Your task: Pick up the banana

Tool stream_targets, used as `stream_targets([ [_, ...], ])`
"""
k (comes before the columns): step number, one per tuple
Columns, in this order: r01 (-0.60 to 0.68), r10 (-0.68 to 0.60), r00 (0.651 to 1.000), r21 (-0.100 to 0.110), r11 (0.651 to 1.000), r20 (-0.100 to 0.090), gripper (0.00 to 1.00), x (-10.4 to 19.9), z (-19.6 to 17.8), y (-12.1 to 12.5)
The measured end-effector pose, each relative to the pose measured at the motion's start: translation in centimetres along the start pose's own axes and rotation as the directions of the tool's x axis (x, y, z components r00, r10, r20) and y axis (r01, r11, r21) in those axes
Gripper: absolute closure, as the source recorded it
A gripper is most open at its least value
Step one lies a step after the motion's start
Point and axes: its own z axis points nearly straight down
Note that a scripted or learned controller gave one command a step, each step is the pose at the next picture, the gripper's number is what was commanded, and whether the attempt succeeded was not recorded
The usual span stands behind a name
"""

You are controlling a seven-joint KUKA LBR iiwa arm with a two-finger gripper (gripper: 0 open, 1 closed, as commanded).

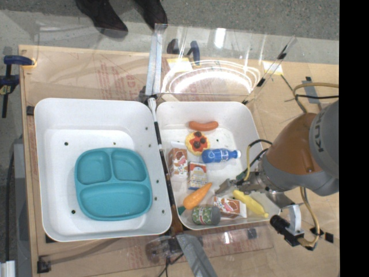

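The banana (251, 204) is small and yellow. It lies at the near right corner of the right bin (247, 119), pointing toward the bin's right wall. My gripper (226, 186) reaches in from the right and hangs low over the bin, just left of and above the banana's upper end. It sits between an orange carrot (197, 195) and the banana. Nothing shows in its grasp. The arm's grey wrist and orange band (291, 154) hang over the bin's right edge.
The right bin also holds a sausage (203, 125), a yellow berry tart (198, 143), a blue bottle (220, 155), two small cartons (198, 175), a green can (204, 215) and a red packet (229, 208) beside the banana. A teal divided plate (113, 183) lies in the left bin (52, 120).
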Motion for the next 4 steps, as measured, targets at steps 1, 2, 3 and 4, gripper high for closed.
stream_targets([
  [1,0.001,-0.001,1.0,-0.002,1.0,0.002,1.0,-0.2,-1.1,0.0],
  [2,0.001,-0.001,1.0,-0.002,1.0,0.003,0.0,-0.2,-1.1,0.0],
  [3,-0.073,0.073,0.997,-0.002,0.997,0.002,0.0,-2.0,-1.3,-0.3],
  [4,-0.026,0.026,1.0,0.0,1.0,-0.001,0.0,-0.9,-1.4,-0.4],
])
